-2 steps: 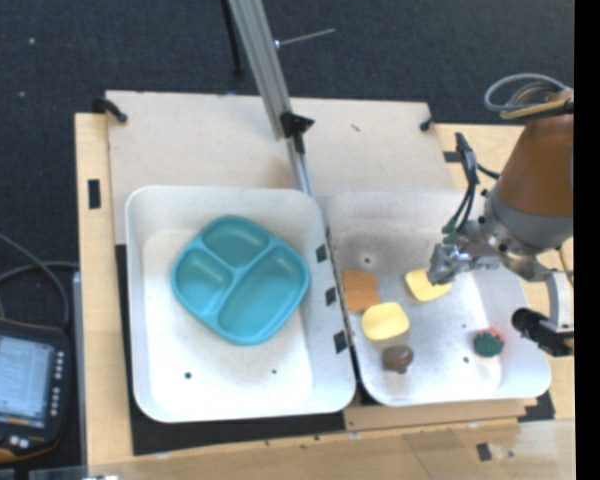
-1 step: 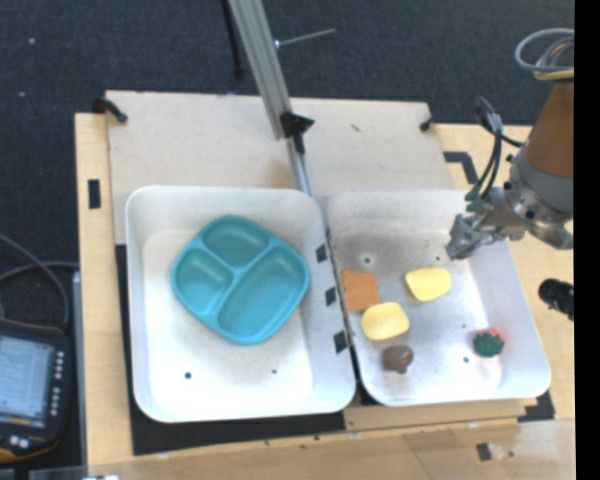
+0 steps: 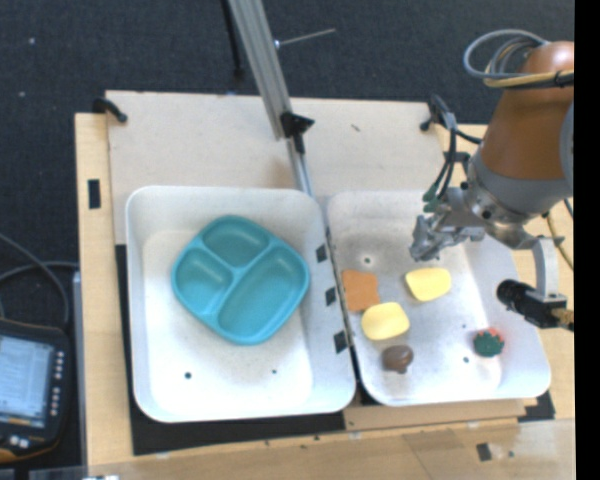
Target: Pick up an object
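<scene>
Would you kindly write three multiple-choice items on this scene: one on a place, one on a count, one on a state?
1. Where does the blue divided plate lie?
A. left bin
B. right bin
C. bare bench

2. How many yellow pieces lie in the right bin?
A. one
B. two
C. four

3. What is the gripper doing?
A. lifting the plate
B. hanging above a yellow piece
C. resting in the left bin

Answers: 1 A, the plate sits in the left bin. 2 B, a second piece lies lower. 3 B, it hangs just above the upper piece.
</scene>
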Available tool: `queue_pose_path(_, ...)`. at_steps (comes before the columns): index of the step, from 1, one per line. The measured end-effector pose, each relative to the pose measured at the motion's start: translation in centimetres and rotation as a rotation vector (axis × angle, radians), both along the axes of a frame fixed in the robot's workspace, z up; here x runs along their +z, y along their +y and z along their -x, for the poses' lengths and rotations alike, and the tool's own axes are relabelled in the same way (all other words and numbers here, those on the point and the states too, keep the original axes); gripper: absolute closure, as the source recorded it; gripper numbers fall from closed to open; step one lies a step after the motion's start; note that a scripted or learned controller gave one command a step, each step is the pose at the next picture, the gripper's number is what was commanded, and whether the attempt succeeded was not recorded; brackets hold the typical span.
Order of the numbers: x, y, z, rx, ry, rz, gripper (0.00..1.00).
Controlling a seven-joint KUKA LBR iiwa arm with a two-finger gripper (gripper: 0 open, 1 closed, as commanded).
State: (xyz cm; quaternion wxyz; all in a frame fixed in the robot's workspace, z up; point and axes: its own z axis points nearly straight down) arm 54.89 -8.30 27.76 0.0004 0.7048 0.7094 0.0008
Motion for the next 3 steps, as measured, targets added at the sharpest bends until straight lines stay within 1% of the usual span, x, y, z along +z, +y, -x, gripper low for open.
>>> queue_pose_path(1,-1.8,4.6,0.6,-0.001,0.002,0.000,1.00)
queue_pose_path(2,-1.4,9.8,1.6,0.001,0.001,-0.001,1.00)
queue_pose_path(3,-3.1,13.8,2.6,0.000,0.002,0.000,1.00)
